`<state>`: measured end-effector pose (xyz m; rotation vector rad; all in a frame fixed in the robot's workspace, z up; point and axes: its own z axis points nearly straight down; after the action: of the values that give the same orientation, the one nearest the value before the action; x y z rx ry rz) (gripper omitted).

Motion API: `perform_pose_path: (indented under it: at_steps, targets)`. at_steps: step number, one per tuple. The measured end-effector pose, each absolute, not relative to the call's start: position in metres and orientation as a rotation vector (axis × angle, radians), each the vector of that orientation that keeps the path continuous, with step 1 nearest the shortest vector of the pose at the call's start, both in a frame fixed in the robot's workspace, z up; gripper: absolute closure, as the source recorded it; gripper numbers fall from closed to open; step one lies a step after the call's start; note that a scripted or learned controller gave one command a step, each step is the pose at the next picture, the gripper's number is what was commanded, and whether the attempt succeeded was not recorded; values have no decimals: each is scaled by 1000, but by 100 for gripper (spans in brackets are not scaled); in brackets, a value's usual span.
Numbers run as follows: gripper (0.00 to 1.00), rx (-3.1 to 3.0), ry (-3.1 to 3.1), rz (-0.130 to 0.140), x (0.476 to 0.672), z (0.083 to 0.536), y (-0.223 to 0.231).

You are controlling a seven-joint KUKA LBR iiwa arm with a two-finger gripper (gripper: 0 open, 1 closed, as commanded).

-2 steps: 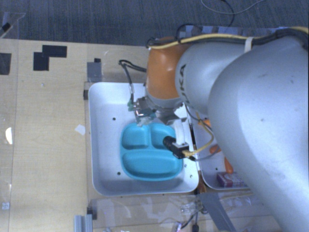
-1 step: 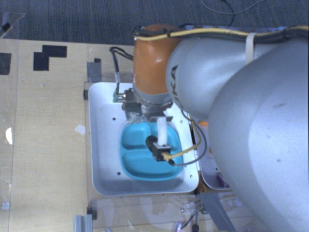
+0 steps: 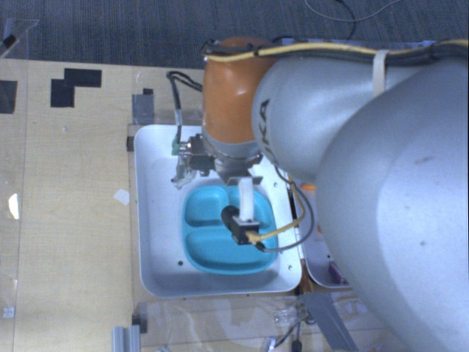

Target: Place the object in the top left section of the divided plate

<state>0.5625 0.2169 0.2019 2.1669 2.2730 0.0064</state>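
Note:
A blue divided plate [image 3: 207, 235] lies in the left white bin [image 3: 157, 218], right of the bin's middle. Its raised ribs split it into a top left section, a right section and a wide bottom section. My gripper [image 3: 231, 176] hangs over the plate's upper edge, below the orange band of the wrist [image 3: 229, 101]. The wrist and its fittings cover the plate's top right part and whatever is under the gripper. The top left section's visible blue floor is bare.
The big grey arm [image 3: 366, 167] covers most of the right bin [image 3: 319, 268]; a small purple thing [image 3: 335, 273] shows in its visible strip. Black markers [image 3: 73, 85] lie on the wooden bench at the upper left.

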Motion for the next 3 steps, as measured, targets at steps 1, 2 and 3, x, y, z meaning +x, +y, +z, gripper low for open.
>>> perform_pose_path:
  at_steps: [1, 2, 3]
  targets:
    - [0, 2063, 2365, 10, 614, 431, 218]
    - [0, 2258, 2184, 2, 605, 274, 207]
    - [0, 2358, 2075, 2, 585, 203, 200]
